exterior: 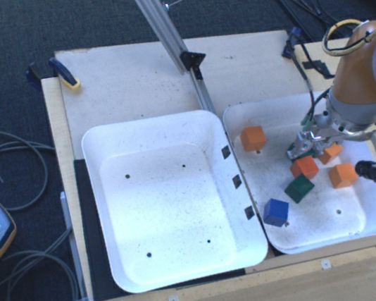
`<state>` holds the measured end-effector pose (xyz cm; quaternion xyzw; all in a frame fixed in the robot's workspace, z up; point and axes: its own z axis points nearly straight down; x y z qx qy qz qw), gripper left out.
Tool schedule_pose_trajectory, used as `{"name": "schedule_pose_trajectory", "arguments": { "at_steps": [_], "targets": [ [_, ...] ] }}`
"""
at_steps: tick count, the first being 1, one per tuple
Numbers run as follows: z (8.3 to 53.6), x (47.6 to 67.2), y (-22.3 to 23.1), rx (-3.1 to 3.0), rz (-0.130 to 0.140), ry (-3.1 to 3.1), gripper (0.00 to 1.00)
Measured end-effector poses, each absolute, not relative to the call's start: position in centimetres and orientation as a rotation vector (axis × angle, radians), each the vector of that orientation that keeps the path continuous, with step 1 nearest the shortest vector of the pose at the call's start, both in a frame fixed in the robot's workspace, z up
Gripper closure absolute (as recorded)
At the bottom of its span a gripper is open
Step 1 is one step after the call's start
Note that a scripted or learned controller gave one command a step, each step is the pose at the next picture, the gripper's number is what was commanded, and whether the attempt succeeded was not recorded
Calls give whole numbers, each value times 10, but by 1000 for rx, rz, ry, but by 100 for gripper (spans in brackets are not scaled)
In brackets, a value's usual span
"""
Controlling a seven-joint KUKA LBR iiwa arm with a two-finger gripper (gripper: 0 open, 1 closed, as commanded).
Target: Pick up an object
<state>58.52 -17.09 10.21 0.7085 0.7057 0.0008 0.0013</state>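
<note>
The right bin (343, 224) holds several small blocks. An orange cube (253, 138) sits near its far left. A red-orange block (305, 166) lies in the middle, with a green block (298, 188) just in front of it and a blue cube (276, 211) near the divider. Another orange cube (343, 174) lies to the right, and a small orange piece (330, 152) shows just under the wrist. My gripper (306, 145) hangs low over the red-orange block, reaching in from the right below the arm's orange band (358, 78).
The left bin (168, 199) stands beside the right one. A metal pole (163, 25) slants down to the bins' shared edge. Clamps sit at the board's far corners (64, 74). Cables lie on the floor at left and top right.
</note>
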Motion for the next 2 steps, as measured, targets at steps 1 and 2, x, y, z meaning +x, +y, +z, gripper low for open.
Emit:
{"name": "schedule_pose_trajectory", "arguments": {
  "at_steps": [1,2],
  "targets": [
    [102,616,-101,2211,6,2226,100],
    [105,655,-114,2239,-43,2254,100]
  ]
}}
